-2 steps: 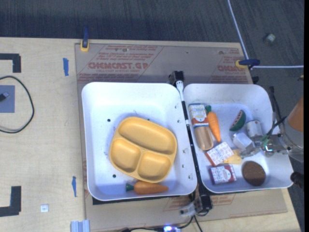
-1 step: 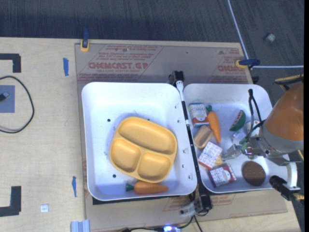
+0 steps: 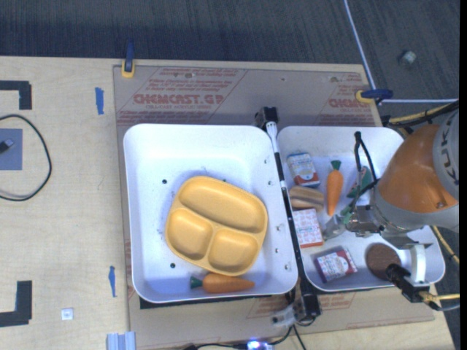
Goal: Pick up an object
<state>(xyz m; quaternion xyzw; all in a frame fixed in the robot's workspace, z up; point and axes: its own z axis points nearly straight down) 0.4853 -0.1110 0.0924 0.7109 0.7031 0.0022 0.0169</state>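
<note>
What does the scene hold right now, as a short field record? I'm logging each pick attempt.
left bin: yellow tray, three compartments; carrot near its front edge
right bin: carrot, hot dog, three packets, brown disc
arm: over right bin, from the right
gripper: low among items; grasp unclear

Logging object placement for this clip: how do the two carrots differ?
The left-bin carrot lies crosswise against the near wall, beside the yellow divided plate. The right-bin carrot points lengthwise, greens toward the far wall, among small packets. Both are orange with green tops.
</note>
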